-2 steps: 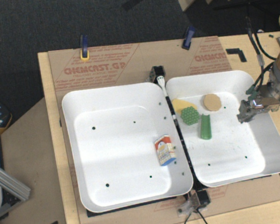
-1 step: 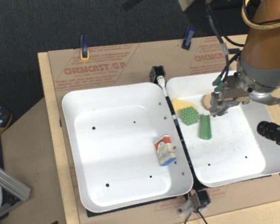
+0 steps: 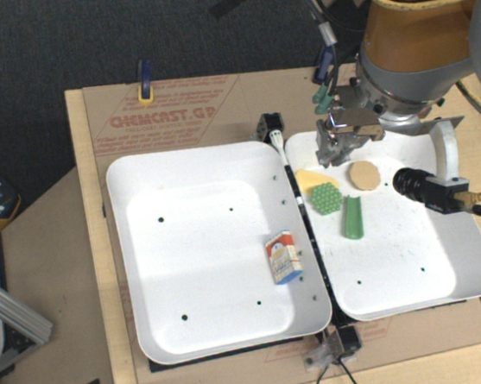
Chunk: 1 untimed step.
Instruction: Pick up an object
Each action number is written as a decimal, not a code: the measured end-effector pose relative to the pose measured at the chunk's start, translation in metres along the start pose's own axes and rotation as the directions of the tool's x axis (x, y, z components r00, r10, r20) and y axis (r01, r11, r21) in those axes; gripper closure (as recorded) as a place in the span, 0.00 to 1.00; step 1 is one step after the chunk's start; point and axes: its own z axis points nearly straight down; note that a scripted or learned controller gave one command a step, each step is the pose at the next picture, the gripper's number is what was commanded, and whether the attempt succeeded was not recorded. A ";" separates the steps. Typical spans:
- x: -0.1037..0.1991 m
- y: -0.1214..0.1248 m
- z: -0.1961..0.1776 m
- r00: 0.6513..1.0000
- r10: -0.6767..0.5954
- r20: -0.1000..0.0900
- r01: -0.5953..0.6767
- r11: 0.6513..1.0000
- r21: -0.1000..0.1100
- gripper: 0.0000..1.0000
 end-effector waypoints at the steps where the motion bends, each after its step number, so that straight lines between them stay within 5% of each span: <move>1: 0.070 -0.037 -0.022 1.000 -0.001 -0.003 0.001 1.000 0.005 1.00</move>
